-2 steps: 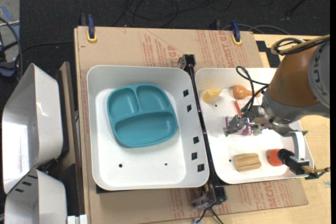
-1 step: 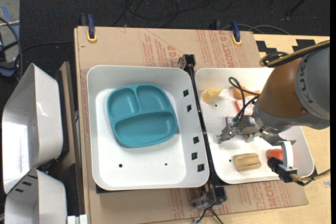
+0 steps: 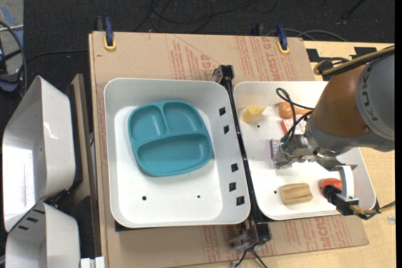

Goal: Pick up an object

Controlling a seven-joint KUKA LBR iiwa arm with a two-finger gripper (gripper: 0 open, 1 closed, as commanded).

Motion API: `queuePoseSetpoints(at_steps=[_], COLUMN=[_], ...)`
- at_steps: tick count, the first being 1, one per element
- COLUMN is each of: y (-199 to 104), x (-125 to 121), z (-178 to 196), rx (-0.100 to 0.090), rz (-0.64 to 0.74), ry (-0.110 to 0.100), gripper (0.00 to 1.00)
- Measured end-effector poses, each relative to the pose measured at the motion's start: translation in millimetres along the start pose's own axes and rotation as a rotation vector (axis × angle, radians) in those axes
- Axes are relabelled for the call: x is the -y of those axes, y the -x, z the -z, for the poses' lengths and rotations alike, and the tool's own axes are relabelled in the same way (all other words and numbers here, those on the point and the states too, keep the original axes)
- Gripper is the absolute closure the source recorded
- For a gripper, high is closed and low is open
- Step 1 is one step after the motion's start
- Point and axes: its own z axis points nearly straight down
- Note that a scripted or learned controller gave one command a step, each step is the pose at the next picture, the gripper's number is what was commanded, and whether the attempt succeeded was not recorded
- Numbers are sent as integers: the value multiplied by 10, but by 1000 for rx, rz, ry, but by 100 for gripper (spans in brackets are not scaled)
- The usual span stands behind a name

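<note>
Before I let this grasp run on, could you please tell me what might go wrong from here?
The claw hangs over the right bin, right beside the purple packet, so it may push the packet away instead of gripping it. The tan block lies close by and could get knocked too.

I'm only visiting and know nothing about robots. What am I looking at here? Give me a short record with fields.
left bin: holds a teal divided plate
right bin: holds a pale yellow chunk, an orange ball, a tan block and a purple packet
arm: reaches in from the right, over the right bin
end effector: low near the middle of the right bin, right beside the purple packet
held item: none that the picture shows
</note>
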Motion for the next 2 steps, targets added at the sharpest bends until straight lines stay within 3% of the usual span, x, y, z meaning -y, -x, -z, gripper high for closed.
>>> queuePoseSetpoints(at_steps=[2], y=[22], x=[61], z=[964], rx=[1], rz=[6], ry=[5], gripper=[100])
